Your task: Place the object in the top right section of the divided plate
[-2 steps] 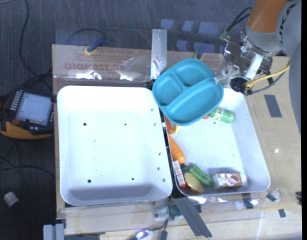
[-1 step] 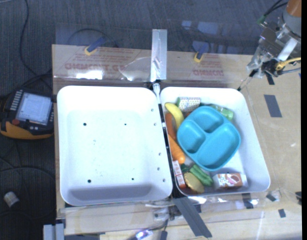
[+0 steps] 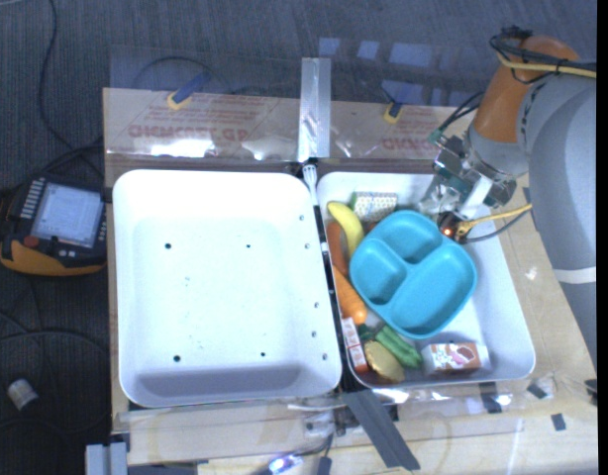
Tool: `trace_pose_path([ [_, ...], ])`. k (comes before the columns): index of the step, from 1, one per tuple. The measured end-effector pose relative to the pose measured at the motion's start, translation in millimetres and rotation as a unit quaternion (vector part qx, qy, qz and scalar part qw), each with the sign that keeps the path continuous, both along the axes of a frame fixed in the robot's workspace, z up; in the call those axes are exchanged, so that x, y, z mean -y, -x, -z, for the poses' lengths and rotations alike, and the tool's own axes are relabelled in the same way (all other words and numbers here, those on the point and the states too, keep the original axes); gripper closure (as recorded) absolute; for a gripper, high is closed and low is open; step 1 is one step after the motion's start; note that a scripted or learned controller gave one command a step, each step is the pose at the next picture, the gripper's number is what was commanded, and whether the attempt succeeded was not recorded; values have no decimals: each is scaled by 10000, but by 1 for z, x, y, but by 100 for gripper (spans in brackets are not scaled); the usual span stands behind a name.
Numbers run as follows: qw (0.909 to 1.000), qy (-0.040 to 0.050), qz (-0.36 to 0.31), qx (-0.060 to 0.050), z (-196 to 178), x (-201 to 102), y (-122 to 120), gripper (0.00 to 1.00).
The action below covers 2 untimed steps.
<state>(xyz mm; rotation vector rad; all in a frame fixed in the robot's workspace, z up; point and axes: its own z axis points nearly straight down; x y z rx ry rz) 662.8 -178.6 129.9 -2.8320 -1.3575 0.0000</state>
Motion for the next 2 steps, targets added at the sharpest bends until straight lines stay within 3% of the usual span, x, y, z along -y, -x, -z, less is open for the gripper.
trace_pose_path([
  [1,9925,6,-1226,-26,-31,11,12,100],
  [2,9517,-8,-3072,-19,-50,35,26,100],
])
